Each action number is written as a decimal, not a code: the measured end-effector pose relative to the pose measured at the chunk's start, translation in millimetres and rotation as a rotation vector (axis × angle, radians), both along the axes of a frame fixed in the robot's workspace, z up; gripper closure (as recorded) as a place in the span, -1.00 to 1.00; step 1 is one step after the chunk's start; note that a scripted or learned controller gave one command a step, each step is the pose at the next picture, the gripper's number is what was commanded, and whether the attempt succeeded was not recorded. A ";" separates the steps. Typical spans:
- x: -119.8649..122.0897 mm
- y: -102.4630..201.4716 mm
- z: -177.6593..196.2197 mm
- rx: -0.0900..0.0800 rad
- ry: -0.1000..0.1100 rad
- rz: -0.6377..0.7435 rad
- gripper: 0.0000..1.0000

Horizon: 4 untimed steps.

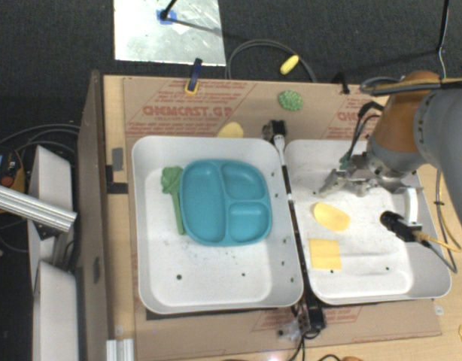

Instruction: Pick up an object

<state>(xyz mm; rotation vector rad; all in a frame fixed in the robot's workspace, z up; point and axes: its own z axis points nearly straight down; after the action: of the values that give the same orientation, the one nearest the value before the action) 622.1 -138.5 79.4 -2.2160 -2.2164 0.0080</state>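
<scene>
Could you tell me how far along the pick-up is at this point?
Done: nothing lifted; the yellow oval and yellow square lie on the floor of the right bin. In hand: the gripper is over that bin, near the oval, with nothing seen in it. Left: grasp one and lift.

teal plate (223, 201), green utensil (173, 184), yellow block (325, 253)

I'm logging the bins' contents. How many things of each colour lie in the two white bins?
Yellow: 2 (oval, square)
Teal: 1 (plate)
Green: 1 (utensil)
Total: 4
</scene>
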 end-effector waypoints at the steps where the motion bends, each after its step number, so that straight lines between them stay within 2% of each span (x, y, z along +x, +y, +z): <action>1: -97.2 6.9 3.9 0.001 -0.001 -0.003 -1.00; 2: -41.4 42.8 5.6 -0.001 -0.015 0.009 -1.00; 3: -66.8 31.3 4.6 -0.002 -0.008 0.000 -1.00; 4: -64.4 32.0 16.1 -0.002 -0.013 0.003 1.00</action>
<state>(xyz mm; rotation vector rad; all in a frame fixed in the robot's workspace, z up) 557.7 -106.5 95.4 -2.2207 -2.2268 -0.0037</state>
